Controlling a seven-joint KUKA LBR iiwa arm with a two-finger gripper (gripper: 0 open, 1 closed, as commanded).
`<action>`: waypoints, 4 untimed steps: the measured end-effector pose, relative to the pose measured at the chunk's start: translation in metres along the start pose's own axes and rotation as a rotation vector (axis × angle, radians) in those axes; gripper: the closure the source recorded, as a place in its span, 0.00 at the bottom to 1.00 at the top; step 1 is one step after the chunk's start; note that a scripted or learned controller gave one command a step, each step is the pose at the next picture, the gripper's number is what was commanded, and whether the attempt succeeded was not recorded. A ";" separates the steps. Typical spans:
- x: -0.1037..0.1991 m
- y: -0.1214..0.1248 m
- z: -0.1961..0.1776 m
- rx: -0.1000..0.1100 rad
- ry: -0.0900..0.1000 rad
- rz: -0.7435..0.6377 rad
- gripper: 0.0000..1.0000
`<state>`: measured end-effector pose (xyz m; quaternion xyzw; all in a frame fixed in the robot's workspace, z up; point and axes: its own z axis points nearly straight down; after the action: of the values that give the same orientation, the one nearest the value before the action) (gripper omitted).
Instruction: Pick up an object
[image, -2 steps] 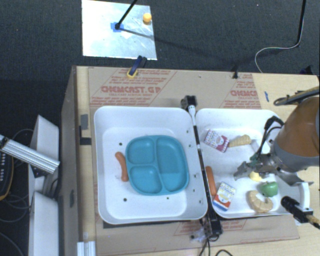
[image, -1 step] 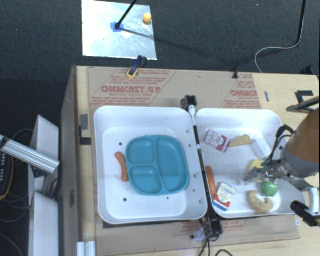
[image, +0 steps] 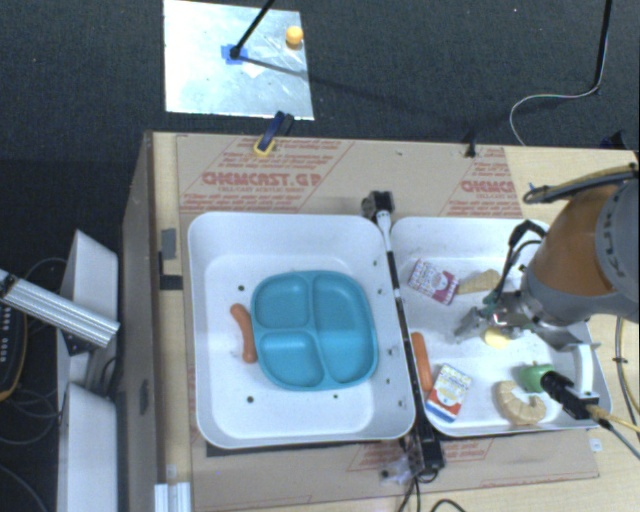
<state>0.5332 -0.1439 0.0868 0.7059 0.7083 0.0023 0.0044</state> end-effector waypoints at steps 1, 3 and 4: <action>0.033 0.037 0.001 0.003 0.002 0.000 0.00; 0.033 0.038 -0.020 0.001 0.002 -0.005 1.00; 0.033 0.039 -0.030 -0.001 0.001 -0.009 1.00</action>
<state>0.5719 -0.1111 0.1171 0.7027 0.7115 0.0032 0.0044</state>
